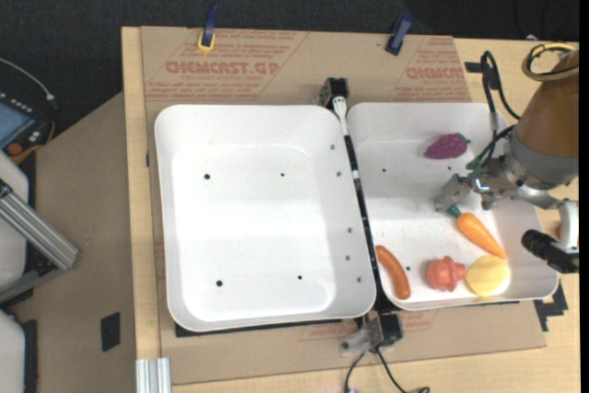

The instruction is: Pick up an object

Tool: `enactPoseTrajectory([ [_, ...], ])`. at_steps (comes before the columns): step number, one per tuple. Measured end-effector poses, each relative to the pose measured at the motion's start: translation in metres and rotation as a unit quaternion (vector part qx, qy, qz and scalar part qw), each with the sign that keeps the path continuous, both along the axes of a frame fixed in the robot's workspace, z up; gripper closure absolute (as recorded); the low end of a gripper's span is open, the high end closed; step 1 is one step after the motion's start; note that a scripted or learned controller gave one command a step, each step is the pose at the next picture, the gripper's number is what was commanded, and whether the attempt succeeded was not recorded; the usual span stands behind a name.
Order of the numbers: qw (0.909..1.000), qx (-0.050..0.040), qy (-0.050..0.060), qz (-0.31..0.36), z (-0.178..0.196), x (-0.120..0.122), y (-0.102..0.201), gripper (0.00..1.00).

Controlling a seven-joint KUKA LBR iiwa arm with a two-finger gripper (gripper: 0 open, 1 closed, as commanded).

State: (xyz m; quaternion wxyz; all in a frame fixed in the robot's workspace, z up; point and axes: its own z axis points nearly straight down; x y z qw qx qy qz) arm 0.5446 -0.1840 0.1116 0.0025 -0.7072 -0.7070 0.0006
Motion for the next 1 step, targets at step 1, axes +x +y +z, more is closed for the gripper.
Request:
enactPoseTrajectory([
  [1,1.0000,-0.0006,-0.001,-0.003,0.0207,-0.0463,-0.0424,0.00],
])
